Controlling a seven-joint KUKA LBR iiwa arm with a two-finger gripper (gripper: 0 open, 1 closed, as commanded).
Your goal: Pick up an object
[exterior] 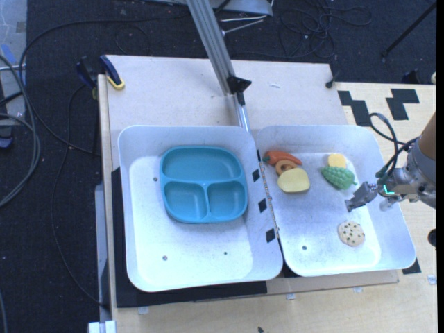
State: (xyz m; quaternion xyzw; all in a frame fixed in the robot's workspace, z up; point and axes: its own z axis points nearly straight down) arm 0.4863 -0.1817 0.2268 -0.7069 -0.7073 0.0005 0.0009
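The right white bin holds several toy foods: an orange carrot piece, a yellow potato-like piece, a green and yellow vegetable, and a chocolate-chip cookie. My gripper comes in from the right edge and hangs over the right side of this bin, between the green vegetable and the cookie. It sits just right of and below the vegetable, apart from both. Nothing shows between its fingers.
The left white bin carries a blue three-compartment tray. A metal pole slants down to the seam between the bins. Cables lie on the dark floor around the bench.
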